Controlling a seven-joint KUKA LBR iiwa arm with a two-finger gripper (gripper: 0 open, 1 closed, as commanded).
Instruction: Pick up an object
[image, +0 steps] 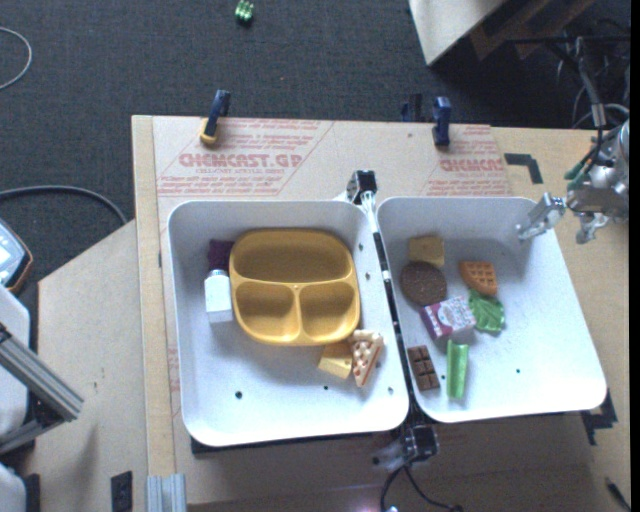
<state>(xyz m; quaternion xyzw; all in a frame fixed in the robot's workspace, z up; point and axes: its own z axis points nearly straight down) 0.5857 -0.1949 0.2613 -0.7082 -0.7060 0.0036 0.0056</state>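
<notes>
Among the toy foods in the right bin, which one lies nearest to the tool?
The tan square block, at the far end of the right white bin. It lies closer to the tool than the orange waffle.

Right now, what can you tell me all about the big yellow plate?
The yellow plate is a rounded-corner tray that looks like smooth plastic, split by raised ridges into three sections: one long one at the back and two smaller ones in front. All three sections look empty. It lies flat, right side up, in the left bin. A small white bottle sits against its left edge, and a pizza slice toy lies by its front right corner.
</notes>
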